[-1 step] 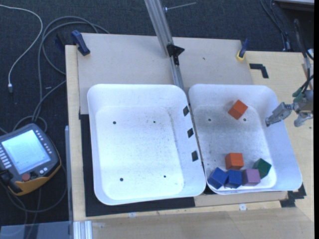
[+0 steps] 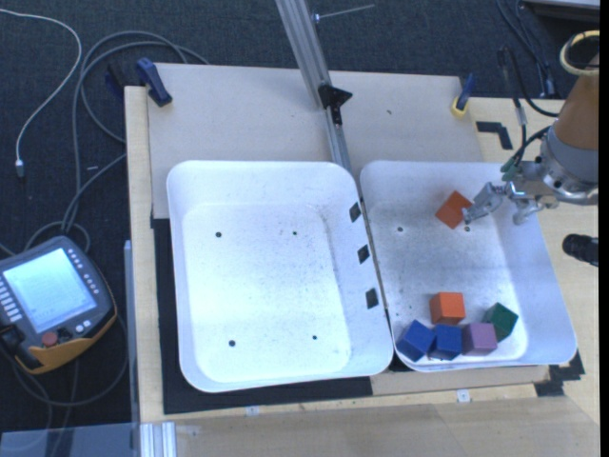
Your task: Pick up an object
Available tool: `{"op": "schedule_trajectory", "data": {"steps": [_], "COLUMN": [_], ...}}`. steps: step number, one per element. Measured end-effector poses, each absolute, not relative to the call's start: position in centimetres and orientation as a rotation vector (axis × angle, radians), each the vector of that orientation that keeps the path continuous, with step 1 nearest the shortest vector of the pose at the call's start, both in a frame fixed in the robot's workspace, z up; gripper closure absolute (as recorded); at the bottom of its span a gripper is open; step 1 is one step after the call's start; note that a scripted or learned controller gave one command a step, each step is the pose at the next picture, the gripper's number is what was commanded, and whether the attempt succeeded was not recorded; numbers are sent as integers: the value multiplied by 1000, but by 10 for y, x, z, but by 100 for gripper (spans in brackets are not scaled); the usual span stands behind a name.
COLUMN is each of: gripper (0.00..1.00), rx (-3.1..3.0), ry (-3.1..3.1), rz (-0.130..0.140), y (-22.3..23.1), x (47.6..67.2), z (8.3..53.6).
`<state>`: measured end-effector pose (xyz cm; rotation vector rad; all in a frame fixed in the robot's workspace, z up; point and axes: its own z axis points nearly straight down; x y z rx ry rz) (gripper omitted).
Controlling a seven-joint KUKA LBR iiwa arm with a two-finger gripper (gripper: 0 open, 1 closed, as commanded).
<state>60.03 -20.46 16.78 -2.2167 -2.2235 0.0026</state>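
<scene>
Two-finger gripper (image 2: 501,205) hovered over right white bin (image 2: 533,255), fingers apart, nothing btwn them. Orange cube-shaped block (image 2: 453,208) lay tilted just left of nearer fingertip; can't tell if touching. Other blocks sat well below fingers.

My arm comes in from the right, its orange band (image 2: 582,122) up and right of the pincer (image 2: 497,202). The grey wrist (image 2: 569,174) sits just right of the pincer, whose metal fingers (image 2: 481,206) point left and slightly down, spread apart.
</scene>
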Motion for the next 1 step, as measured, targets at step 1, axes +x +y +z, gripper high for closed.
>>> {"op": "schedule_trajectory", "data": {"steps": [1], "gripper": [0], "rx": [-2225], "ry": [-2231], "rz": [-6], "y": [-218], "x": [612], "z": [231]}}
